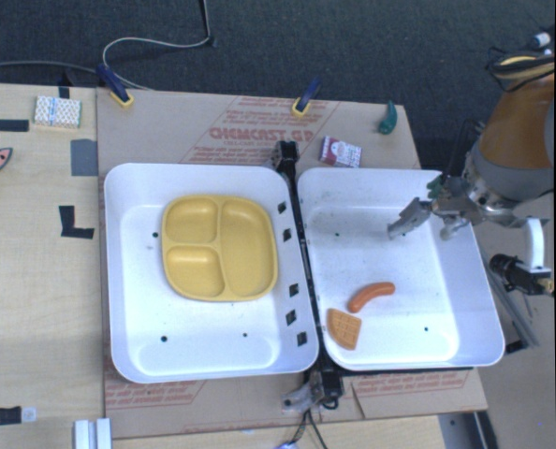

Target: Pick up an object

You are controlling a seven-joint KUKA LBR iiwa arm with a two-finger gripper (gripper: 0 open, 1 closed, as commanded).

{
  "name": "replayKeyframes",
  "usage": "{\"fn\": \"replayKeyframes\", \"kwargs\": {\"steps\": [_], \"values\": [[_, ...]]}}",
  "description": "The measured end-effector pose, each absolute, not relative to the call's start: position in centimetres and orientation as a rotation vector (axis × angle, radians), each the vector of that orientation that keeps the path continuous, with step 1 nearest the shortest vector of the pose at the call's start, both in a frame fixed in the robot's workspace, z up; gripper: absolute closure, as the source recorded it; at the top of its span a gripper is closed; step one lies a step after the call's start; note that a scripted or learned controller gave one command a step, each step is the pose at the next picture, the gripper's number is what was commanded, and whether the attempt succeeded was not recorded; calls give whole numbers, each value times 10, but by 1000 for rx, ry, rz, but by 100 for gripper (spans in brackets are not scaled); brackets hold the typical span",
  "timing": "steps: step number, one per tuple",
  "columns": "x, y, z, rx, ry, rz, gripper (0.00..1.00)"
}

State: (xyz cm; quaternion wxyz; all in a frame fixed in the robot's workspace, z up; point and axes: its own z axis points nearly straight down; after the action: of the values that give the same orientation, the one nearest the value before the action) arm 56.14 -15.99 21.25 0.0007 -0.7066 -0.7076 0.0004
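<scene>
Sitting side by side on the bench (44,251), apparently so items can pass between them: left bin (128,335) holding a yellow divided plate (219,248), right bin (465,335) offering the likely targets within reach, a sausage (371,296) and, just beside it, a waffle piece (344,328) near the front wall. Reaching in from the right over the right bin's far corner, well apart from both: grey arm (517,148), its gripper (411,221) carrying nothing; finger spread too blurred to tell.
</scene>
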Motion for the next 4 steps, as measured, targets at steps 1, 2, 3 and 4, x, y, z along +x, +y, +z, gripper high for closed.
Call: {"fn": "replayKeyframes", "kwargs": {"steps": [1,2,3,4], "values": [[529,-127,130,-2218,-2220,2,0],[546,-102,86,-2222,-2221,2,0],[603,-95,86,-2222,-2226,-3,0],[603,-95,95,-2222,-2225,-2,100]]}}
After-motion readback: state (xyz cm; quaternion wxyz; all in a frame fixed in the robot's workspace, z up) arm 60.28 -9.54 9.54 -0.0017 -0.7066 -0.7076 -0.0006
